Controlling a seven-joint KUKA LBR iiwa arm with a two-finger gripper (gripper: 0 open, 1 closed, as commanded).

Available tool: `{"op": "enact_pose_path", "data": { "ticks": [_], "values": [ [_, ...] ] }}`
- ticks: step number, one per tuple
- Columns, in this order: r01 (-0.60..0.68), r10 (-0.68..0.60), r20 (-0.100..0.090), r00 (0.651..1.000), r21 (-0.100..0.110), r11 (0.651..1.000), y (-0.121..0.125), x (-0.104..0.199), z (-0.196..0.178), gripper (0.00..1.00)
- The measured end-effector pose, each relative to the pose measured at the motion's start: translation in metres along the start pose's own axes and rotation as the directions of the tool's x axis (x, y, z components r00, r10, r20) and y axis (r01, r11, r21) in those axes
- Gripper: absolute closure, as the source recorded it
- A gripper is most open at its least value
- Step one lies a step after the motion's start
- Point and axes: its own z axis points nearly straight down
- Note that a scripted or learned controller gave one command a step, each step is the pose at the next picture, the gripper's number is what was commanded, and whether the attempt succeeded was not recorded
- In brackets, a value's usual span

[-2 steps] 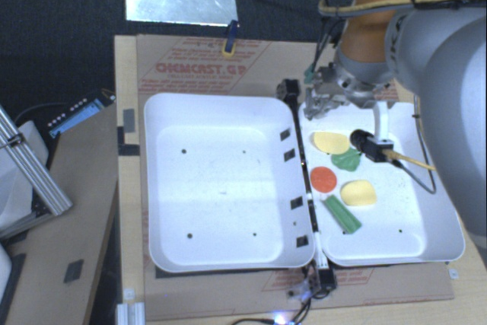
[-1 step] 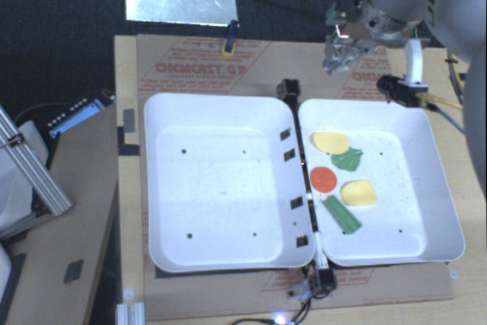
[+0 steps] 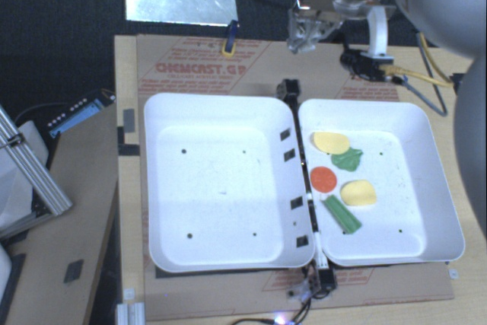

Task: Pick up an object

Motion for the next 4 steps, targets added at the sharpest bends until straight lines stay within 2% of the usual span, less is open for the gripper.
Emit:
{"op": "enact_pose_path", "data": {
  "ticks": [2,3,4],
  "values": [
    [-0.009,0.008,0.004,1.000,0.005,1.000,0.003,0.050,-0.054,1.00],
    [-0.009,0.009,0.004,1.000,0.006,1.000,-0.003,0.060,-0.080,1.00],
    [-0.024,0.024,0.009,1.000,0.005,1.000,-0.031,-0.063,-0.100,1.00]
  ]
}}
